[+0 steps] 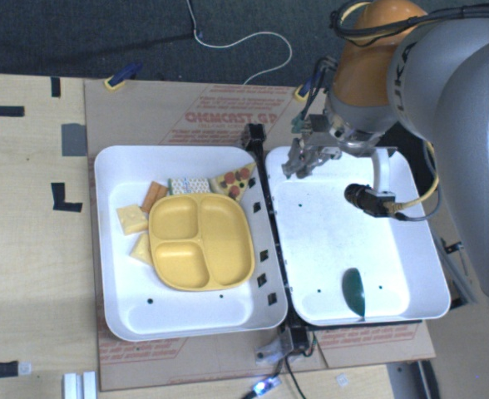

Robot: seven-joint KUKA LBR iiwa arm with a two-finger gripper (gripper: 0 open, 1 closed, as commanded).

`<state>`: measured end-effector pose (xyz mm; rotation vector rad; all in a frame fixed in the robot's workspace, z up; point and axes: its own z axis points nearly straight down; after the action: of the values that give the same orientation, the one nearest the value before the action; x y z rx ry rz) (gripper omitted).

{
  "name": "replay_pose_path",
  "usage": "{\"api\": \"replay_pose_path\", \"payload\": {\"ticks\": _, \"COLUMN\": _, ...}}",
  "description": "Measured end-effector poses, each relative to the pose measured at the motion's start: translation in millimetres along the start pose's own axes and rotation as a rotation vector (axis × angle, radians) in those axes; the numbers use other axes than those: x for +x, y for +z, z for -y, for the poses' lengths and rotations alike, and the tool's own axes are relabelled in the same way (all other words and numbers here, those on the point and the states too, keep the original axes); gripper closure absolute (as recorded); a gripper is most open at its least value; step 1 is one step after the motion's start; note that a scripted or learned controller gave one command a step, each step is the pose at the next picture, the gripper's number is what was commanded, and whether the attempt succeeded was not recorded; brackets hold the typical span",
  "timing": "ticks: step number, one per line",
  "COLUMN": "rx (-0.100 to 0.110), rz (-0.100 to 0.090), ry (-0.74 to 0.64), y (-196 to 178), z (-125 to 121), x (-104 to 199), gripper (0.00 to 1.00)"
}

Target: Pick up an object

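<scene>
My gripper hangs over the far left corner of the right bin, close to the divider between the bins. Nothing shows in its grasp. A dark green oval object lies near the front edge of the right bin, well away from the gripper. In the left bin a yellow divided plate lies flat in the middle. Several small items sit around its far and left sides: a tan square piece, an orange-brown block, a speckled pale piece and a patterned wedge.
The grey arm with its orange band fills the upper right and overhangs the right bin's far side. A black cable fitting juts over that bin. Cardboard lies under both bins, and a white cable lies on the dark floor behind.
</scene>
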<state>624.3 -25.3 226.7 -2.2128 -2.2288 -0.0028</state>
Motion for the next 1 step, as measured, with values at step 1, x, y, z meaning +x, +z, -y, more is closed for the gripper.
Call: {"api": "replay_pose_path", "payload": {"ticks": 1, "rx": 0.003, "rz": 0.001, "ry": 0.003, "y": 1.6, "z": 2.0, "x": 30.4, "gripper": 1.00}}
